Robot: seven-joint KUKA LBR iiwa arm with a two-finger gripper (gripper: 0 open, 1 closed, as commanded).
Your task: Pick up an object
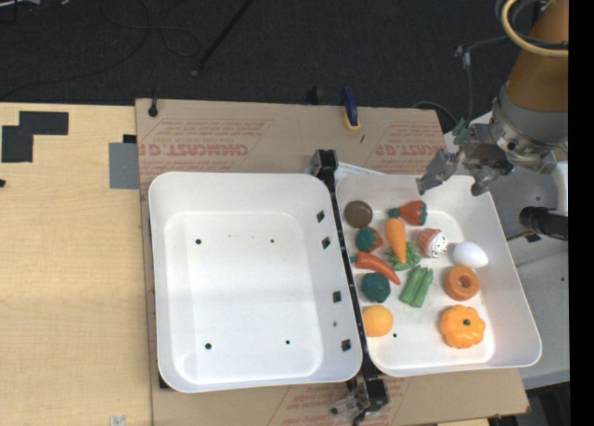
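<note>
Two white bins point(162, 229); right bin point(506, 257) holds about eleven toy foods point(408, 252).

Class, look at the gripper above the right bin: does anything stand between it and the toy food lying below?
Nothing visible does. The gripper hangs open over the right bin's far edge, and the tomato and carrot lie uncovered just below it.

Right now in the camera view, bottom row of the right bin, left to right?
orange ball → green pod → orange pumpkin. Just above the pumpkin sits the doughnut. The hand hangs above the bin's far rim.
</note>
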